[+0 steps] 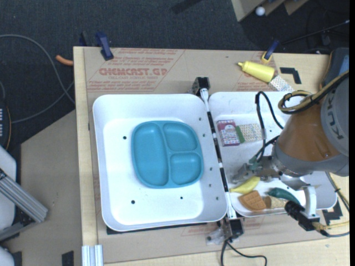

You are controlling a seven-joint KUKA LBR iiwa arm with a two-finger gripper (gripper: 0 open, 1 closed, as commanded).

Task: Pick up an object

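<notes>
Bench [138, 73]: one, topped with brown board printed in red lettering.

White bins: two, side by side. The left bin [111, 148] holds one item, a blue divided plate [166, 153] with three compartments, lying flat near the bin's middle. The right bin [233, 104] is partly covered by the arm.

Contents of the right bin, counted as far as they show:
- One small maroon packet [227, 133], lying flat toward the far end of the bin.
- One pale speckled card or sponge [250, 132], just beside the packet on its right.
- One yellow banana-shaped piece [244, 185], near the bin's left wall toward the near end.
- One tan, cracker-like piece [255, 201], just beside and nearer than the yellow one.
- One dark green item [284, 193], to the right of the tan piece, partly hidden.

Arm [310, 143]: one, grey with an orange band, reaching in from the right over the right bin. Its gripper [250, 170] sits low, just above the yellow piece; the fingers are too dark and crowded for me to make out, so whether they are apart or together I cannot tell. Nothing is visibly between them.

Outside the bins, on the bench's far edge: one yellow bottle [257, 70] lying on its side, and two blue clamps [104, 46].
</notes>
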